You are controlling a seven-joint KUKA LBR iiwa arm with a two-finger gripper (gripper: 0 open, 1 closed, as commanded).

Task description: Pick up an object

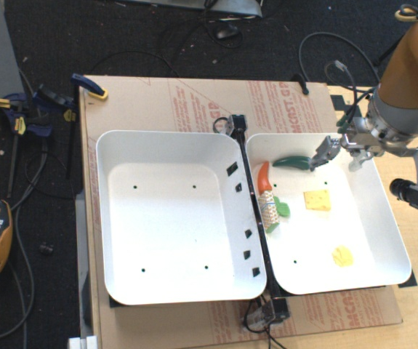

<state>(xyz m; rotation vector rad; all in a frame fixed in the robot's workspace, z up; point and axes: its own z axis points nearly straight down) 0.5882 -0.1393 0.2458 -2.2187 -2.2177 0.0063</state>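
The right bin (383,217) holds several small objects. A dark green pod (290,163) lies near its back edge. An orange-red chili (264,174) rests along the left wall, above a checked corn-like piece (269,209) and a small green bit (283,210). A yellow square (317,200) lies mid-bin and a yellow lump (342,256) sits nearer the front. My gripper (342,155) hovers over the bin's back right part, open, with nothing between its fingers. Its left fingertip (323,153) is close to the green pod's right end.
The left bin (114,158) stands beside the right one, with a black divider strip (246,195) between them. Both sit on a cardboard sheet (194,100). Clamps and cables lie at the left, off the bench.
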